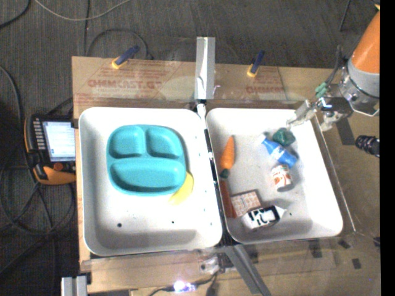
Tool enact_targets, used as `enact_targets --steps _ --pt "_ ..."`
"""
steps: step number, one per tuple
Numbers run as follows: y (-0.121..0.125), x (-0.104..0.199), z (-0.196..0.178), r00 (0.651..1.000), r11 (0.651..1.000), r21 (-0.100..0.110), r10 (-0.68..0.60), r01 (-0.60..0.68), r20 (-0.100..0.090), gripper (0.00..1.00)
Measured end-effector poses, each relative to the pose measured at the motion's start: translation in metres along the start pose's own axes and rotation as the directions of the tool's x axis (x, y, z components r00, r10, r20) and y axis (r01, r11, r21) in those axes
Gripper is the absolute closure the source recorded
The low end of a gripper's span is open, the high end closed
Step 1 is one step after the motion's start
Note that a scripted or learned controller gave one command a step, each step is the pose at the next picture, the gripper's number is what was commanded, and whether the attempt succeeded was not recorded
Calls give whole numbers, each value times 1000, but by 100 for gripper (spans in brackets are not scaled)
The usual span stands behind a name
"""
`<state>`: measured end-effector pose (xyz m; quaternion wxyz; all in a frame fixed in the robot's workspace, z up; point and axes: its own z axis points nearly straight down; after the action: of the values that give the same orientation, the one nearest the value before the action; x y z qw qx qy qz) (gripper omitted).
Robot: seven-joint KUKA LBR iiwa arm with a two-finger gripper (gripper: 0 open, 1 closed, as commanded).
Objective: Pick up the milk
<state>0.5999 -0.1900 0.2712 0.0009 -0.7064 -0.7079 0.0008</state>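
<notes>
The milk is a small black-and-white carton lying on its side near the front edge of the right bin. My gripper hovers over the bin's far right corner, well behind the milk and to its right. It is open with nothing between its fingers. One fingertip is close to a dark teal item.
The right bin also holds an orange carrot, a blue bottle, a small white-and-orange can and a brown box beside the milk. The left bin holds a teal divided plate and a yellow banana.
</notes>
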Motion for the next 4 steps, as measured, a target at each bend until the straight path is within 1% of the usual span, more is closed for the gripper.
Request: enact_targets --steps 1,2,3,4 --pt "-61 26 114 994 994 1 -106 106 -1 0" --pt "-108 89 150 1000 1000 2 7 -7 -2 0" --pt "-109 84 173 982 982 -20 -187 187 0 0" --pt "-105 85 175 867 867 -30 -497 498 20 0"
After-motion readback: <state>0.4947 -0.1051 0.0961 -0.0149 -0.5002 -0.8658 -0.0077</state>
